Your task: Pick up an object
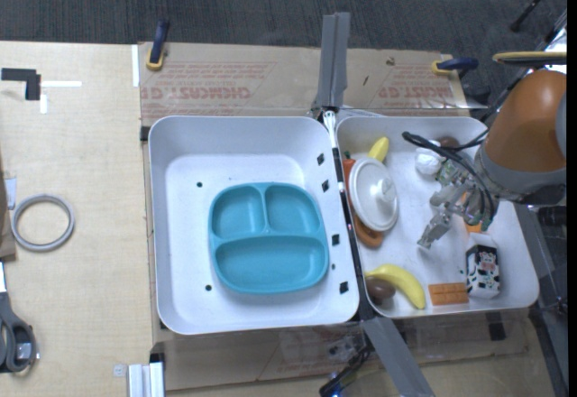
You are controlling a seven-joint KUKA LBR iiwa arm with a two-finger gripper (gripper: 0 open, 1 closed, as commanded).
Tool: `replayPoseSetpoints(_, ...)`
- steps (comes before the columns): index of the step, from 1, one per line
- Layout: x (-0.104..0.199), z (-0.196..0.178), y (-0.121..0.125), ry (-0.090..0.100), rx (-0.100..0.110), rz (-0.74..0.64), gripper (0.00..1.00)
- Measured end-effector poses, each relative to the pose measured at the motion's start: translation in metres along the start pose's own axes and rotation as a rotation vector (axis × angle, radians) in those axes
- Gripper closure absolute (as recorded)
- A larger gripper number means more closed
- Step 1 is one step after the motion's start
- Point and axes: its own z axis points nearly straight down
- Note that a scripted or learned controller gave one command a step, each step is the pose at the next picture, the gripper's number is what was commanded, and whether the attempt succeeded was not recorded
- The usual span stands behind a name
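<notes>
Looking down through the camera view, you see the gripper [435, 231] low inside the right bin [516, 298], over bare white floor in its middle. Its metal fingers [427, 238] point down and to the left, slightly spread, with nothing visible between them, so treat the hand as empty and the pick as not yet made.

Candidates lie all around it. A white lidded dish [374, 195] sits to its left against the bin's left wall, with an orange piece showing under its lower edge. A banana [402, 283] lies near the front wall beside a dark brown item [380, 293], and an orange block [448, 294] rests just right of the banana. A cow-patterned carton [483, 272] stands near the front right corner, below the wrist. A smaller yellow piece [379, 149] sits at the back, near a white lump [427, 162]. None of these touches the fingers; which one is the target, you cannot tell. The left bin [171, 233] holds a blue divided plate [268, 237].

What is left, then, is the whole grasp and lift.

Be wary of the blind spots: the arm's orange band [532, 120] and cabling cover the bin's back right part, and something orange beside the wrist is too obscured to name. Fingertip height above the floor is also unclear.
</notes>
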Motion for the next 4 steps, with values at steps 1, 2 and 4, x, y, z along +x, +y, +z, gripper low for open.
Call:
replayPoseSetpoints(1,0.04,0.0,-0.08,-0.001,0.0,0.105,0.0)
replayPoseSetpoints(2,0.041,0.0,-0.08,-0.002,0.0,0.046,0.0)
replayPoseSetpoints(4,0.018,0.0,-0.067,-0.002,0.0,-0.098,0.0)
